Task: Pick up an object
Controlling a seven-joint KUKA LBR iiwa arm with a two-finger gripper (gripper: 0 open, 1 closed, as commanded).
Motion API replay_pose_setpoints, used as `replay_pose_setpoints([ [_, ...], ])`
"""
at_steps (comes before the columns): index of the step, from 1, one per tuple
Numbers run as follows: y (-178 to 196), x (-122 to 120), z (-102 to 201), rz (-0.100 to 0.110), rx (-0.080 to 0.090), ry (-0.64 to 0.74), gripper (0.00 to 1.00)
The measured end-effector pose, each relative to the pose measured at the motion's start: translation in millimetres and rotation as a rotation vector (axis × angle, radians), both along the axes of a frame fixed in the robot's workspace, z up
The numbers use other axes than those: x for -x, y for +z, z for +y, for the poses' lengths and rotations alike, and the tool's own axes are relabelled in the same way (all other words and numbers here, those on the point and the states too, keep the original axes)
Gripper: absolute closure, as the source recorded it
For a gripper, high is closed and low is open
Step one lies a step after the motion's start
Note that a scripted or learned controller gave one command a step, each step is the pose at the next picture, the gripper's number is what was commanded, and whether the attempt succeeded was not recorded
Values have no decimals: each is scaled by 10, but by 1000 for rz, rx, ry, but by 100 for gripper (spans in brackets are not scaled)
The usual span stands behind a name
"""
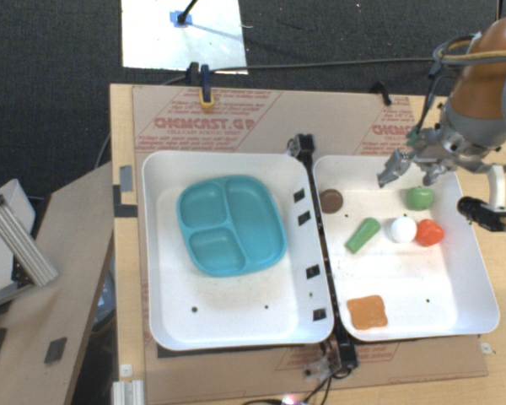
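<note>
Green round object [419, 197] near the right bin's [476, 306] far edge, under the empty, spread claw [413, 169]; crowding white ball [402, 229] could deflect a descending finger.

The gripper [416, 169] hangs open over the right bin [468, 264], just above a green ball [420, 197]. A blue tray [231, 224] lies in the left bin [160, 260].

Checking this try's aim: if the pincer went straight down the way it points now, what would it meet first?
Probably bare floor of the right bin, or the round green object just below the pincer. Height above the bin is unclear from this slanted view, so I cannot say which.
</note>
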State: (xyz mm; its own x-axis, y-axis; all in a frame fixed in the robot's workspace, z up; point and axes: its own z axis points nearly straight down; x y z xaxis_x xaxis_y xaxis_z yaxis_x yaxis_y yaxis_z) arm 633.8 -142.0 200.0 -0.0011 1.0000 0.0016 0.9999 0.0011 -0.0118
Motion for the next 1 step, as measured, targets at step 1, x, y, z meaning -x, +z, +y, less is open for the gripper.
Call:
replay_pose_setpoints([
  [1, 90, -27, 4, -13, 2, 2, 0],
])
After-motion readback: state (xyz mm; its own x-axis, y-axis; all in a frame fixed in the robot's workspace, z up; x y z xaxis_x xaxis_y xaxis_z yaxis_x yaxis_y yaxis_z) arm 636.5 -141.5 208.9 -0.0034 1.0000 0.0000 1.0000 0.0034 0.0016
